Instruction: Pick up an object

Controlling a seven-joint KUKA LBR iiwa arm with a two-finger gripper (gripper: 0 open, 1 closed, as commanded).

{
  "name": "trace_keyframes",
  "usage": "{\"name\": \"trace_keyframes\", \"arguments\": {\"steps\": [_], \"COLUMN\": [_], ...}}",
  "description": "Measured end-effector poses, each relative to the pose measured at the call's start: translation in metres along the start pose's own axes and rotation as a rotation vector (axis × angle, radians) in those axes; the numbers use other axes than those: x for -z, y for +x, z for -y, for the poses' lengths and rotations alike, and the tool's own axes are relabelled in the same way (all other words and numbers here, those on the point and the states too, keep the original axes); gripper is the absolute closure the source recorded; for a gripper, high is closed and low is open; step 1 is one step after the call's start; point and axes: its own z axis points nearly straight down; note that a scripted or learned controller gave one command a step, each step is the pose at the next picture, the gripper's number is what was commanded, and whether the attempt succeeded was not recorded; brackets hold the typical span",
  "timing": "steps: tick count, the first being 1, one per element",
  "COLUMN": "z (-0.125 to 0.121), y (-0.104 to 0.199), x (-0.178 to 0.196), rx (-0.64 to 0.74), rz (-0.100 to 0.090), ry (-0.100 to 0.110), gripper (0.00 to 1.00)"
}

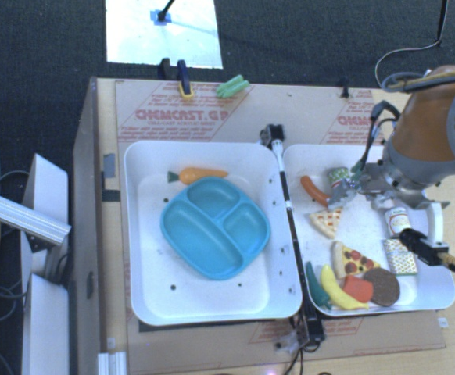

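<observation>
My gripper (343, 194) hangs low over the back of the right bin (438, 291), on the grey arm with the orange band (431, 123). It sits just beside a small green and white can (337, 176) and above a triangular pizza slice (327, 222). A red sausage (313, 188) lies just left of it. Nothing is visibly lifted. Nearer the front lie a pepperoni pizza slice (352, 258), a banana (333, 287), a red piece (358, 289), a brown cookie (382, 286), a cracker (400, 256) and a small bottle (399, 220).
The left bin (149, 287) holds a blue divided plate (214, 226) and a carrot (200, 175) behind it. A black and white rod (284, 186) runs along the wall between the bins. A green clip (232, 86) and a clamp (184, 80) sit at the bench's back edge.
</observation>
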Motion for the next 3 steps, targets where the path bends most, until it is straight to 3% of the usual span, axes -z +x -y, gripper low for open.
{"name": "trace_keyframes", "arguments": {"steps": [1,2,3], "z": [-0.01,-0.075,-0.081], "y": [-0.003,-0.005,0.016], "x": [-0.067,-0.091,-0.092], "rx": [-0.002,0.001,0.001], "rz": [0.0,0.001,0.0], "ry": [0.002,-0.002,0.008], "gripper": [0.0,0.0,0.0]}}
